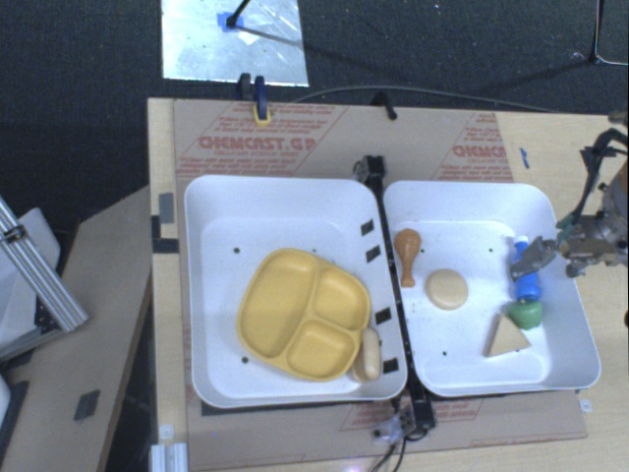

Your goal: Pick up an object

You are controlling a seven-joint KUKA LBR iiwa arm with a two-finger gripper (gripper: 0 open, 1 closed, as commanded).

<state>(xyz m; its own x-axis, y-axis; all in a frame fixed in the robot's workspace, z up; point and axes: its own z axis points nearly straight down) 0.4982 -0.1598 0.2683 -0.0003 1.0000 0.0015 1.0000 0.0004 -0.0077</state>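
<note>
The end effector (539,257) hangs beside the blue object (527,271); I cannot tell its grip state.

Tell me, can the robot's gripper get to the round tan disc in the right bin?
Probably yes. The gripper hangs over the right bin's right side, by the blue object. The round tan disc lies alone on open white floor, nothing on top.
</note>
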